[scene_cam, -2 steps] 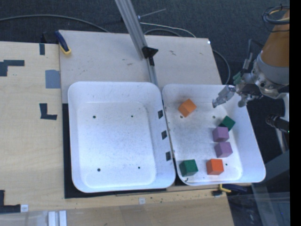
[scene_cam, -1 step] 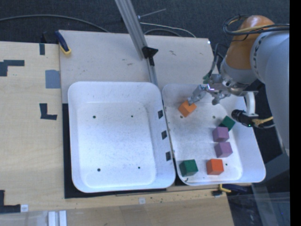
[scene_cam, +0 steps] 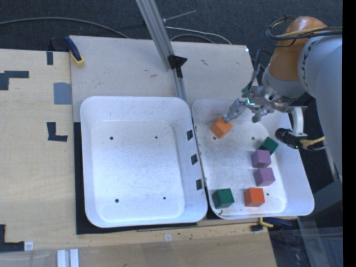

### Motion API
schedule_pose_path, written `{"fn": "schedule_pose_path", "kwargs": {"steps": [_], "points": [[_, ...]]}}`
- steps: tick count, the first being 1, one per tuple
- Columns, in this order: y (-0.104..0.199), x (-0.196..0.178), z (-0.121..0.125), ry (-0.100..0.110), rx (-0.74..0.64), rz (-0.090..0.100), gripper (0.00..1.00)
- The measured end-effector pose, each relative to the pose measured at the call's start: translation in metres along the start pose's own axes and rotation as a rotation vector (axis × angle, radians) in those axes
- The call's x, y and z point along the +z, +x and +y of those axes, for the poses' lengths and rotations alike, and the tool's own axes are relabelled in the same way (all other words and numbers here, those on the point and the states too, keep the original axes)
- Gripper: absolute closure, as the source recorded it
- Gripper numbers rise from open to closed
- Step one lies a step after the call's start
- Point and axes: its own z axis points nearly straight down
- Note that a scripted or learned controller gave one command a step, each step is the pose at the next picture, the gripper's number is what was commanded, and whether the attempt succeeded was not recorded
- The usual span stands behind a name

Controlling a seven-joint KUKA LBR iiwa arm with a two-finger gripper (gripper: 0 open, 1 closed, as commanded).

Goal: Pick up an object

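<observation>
Just below and left of the fingertips, an orange cube (scene_cam: 221, 128) sits in the right bin (scene_cam: 295, 196), turned so its corners point roughly along the bin's sides; being a cube, it shows no long axis. Gripper (scene_cam: 238, 111): one finger reaches down-left to the cube's upper right corner, but whether the fingers are spread or clamped on the cube cannot be told. Farther below and right of the fingers lie a dark green cube (scene_cam: 270, 145), two purple cubes (scene_cam: 260, 158) (scene_cam: 264, 176), a second orange cube (scene_cam: 254, 196) and a green cube (scene_cam: 223, 197). Left of the fingers, the left bin (scene_cam: 89, 115) shows bare white floor.
</observation>
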Motion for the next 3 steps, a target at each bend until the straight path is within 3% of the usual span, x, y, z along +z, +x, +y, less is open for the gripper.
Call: {"fn": "schedule_pose_path", "kwargs": {"steps": [1,2,3], "points": [[0.011,0.071,0.032,0.01,0.001,0.001,0.0],[0.04,0.067,-0.015,0.004,0.0,0.002,0.0],[0.042,0.067,0.034,0.007,-0.002,0.0,0.0]]}}
